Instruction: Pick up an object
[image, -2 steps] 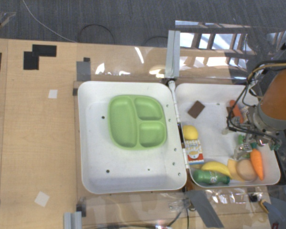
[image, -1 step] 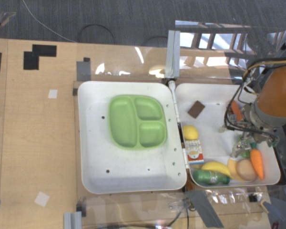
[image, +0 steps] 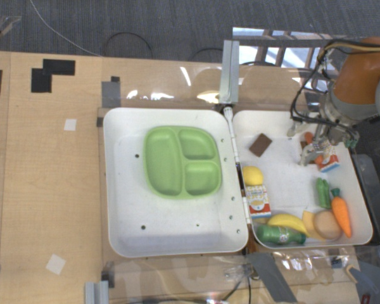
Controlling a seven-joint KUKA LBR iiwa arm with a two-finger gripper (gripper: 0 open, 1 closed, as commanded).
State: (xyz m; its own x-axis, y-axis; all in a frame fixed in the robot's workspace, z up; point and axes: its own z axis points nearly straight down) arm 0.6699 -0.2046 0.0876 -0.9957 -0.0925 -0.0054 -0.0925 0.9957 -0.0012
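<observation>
A pale wooden tabletop (image: 44,189) carries two shallow white bins side by side, with dark grey carpet beyond its far edge. The left bin (image: 130,233) holds a light green plastic divided plate (image: 182,161). The right bin (image: 285,176) holds the loose items: a small brown rectangular block (image: 260,145) near its far side, a yellow lemon-like ball (image: 253,176), a small white carton with red print (image: 258,201), a yellow toy banana (image: 287,221), a dark green bottle lying on its side (image: 281,235), a tan egg-shaped piece (image: 326,225), an orange toy carrot (image: 341,215), a small green vegetable piece (image: 322,192) and a small red-white-and-blue carton (image: 329,163).

The grey arm with its orange band reaches in from the right, and the gripper (image: 313,152) hangs low over the far right part of the right bin, just beside the red-white-and-blue carton. Whether the fingers stand apart or together cannot be told at this size, and nothing is seen between them.

The step in hand appears to be the descent onto that small carton. To do it well, the gripper should centre over the carton rather than beside it, straddle its narrower sides, and go down nearly to the bin floor before closing. The bin wall is near, so a slanted approach risks nudging the carton away.
</observation>
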